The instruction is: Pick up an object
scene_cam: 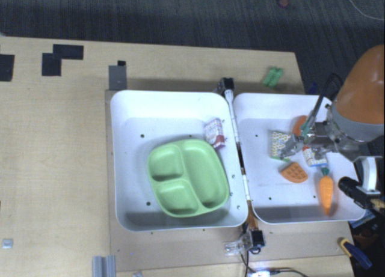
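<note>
Camera view: the gripper (299, 143) hangs just far of the flat orange waffle-shaped toy (293, 173); whether its jaws are spread, I cannot tell.

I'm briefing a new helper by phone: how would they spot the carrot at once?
Look in the right bin, the one the arm reaches over. Along its near right side lies the carrot, lengthwise, just right of the waffle. It is long, smooth and orange with a green top, while the waffle is flat and gridded.

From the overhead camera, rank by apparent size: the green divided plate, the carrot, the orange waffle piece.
1. green divided plate, by far the largest.
2. and 3. carrot and orange waffle piece look too alike to rank.
</note>
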